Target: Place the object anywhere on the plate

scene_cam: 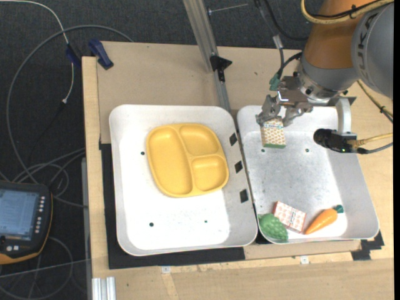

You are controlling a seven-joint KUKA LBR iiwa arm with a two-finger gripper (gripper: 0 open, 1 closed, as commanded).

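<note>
From my seat I see the claw (275,119) over the top of the right bin (350,174), at about one o'clock from the middle of the counter (156,67), and it is clamped on a small box (273,134). The box hangs from the metal fingers (270,109), a squat carton with a speckled cream face and a green edge, tilted slightly. Above it the arm (340,30) bulges in glossy orange and smooth grey.

The plate (187,158) lies in the left bin (128,167), at about nine o'clock from the box and well apart from it. It is a rounded yellow plastic tray, moulded into three shallow compartments, its surface smooth and faintly shiny.

The right bin's floor looks scuffed and greyish. In its lower corner, at about five o'clock from the box, three things huddle: a bumpy green vegetable (273,227), a flat patterned red-and-white packet (289,216) touching it, and a tapered orange carrot (323,220) with a green tip just beside the packet.

The counter is pale, matte board.
</note>
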